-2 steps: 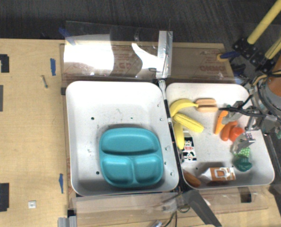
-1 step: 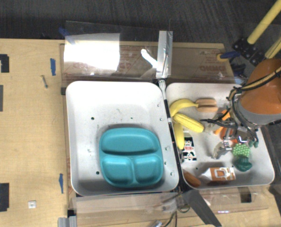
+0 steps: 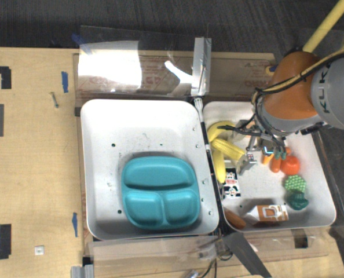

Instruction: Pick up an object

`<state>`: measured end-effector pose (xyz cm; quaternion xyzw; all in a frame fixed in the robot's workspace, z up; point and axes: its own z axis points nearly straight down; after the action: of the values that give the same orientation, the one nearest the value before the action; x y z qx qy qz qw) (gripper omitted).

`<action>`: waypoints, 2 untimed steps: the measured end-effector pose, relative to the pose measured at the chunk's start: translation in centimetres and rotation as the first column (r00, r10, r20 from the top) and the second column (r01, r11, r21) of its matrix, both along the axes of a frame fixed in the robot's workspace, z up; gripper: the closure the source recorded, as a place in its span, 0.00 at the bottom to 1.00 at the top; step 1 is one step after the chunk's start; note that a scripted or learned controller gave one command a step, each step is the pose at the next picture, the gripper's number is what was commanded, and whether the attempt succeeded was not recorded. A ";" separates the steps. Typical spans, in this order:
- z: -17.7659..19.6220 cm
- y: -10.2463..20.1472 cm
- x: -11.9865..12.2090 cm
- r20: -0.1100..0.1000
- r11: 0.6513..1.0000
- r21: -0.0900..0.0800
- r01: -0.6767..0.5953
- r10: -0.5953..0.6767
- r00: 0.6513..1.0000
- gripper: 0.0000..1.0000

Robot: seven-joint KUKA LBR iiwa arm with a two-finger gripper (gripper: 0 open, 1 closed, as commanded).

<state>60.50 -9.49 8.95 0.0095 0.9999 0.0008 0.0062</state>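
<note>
I can't tell my end effector state, and with the banana just left and carrot right, it may nudge both, grasping neither.

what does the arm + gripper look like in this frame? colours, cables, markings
The arm is grey with black lettering on its casing, and a broad orange band sits above the wrist. Black cables loop over the band and down to the gripper, a small metallic and dark assembly. Finer detail on it is too small to make out.
</note>
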 end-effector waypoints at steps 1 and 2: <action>2.5 -5.4 0.6 -0.002 0.941 -0.007 -0.339 0.339 0.941 0.00; 0.0 -6.3 -2.8 0.000 0.955 -0.005 -0.297 0.297 0.955 0.00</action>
<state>57.74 -15.83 8.93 -0.1409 0.9900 -0.0007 0.0066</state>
